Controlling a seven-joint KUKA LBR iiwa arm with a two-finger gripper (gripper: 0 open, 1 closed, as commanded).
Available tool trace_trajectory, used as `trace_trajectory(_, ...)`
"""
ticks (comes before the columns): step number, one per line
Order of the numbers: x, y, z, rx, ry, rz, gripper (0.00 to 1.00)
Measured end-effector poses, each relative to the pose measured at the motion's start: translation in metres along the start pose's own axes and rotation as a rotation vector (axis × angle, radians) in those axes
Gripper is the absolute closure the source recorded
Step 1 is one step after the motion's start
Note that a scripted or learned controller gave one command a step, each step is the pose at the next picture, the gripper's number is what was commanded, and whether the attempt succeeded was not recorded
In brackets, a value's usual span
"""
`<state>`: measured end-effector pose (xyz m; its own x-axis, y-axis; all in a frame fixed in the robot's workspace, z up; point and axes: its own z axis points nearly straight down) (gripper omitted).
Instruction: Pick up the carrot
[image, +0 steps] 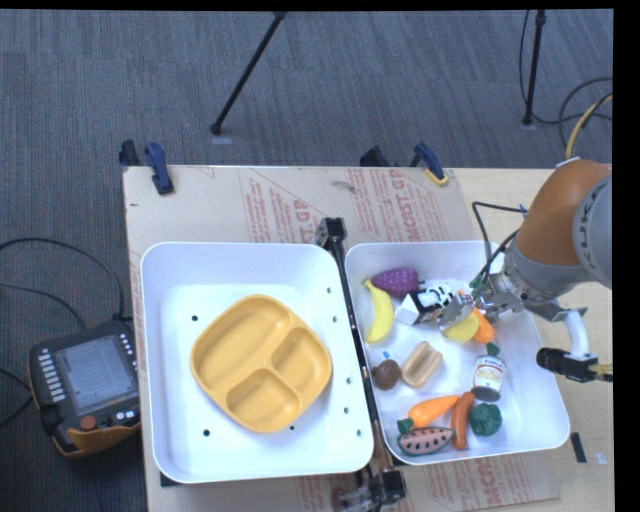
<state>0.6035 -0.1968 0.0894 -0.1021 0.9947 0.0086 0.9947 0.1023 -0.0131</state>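
The carrot, orange with a green end, lies in the front part of the right bin, between a hot dog bun and a watermelon slice. My gripper is low over the middle right of that bin, well behind the carrot and apart from it. It sits right by a yellow lemon and a small orange piece. The wrist hides what is directly under the gripper.
The right bin also holds a banana, purple grapes, a cow-patterned carton, a brown lump, a small jar, a reddish sausage and broccoli. A yellow divided plate lies in the left bin.
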Motion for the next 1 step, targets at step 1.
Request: trace_trajectory(1,0.0114,0.0437,-0.1137,-0.022,-0.009,0.185,1.00)
